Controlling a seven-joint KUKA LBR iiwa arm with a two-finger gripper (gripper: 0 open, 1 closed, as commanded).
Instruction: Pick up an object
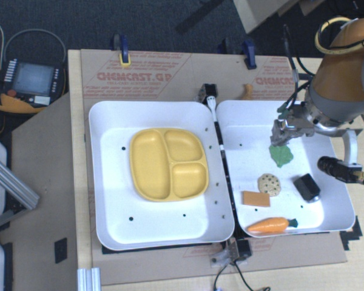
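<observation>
Bench with two white bins

The brown bench, printed with red lettering, fills mid-frame; a left bin and a right bin sit on it touching side by side, and two blue clamps grip its upper edge.

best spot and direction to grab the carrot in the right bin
Grip the carrot across its thick orange middle, coming straight down. It lies flat along the right bin's near wall, so the fingers likely need to close along that wall rather than across it.
</observation>
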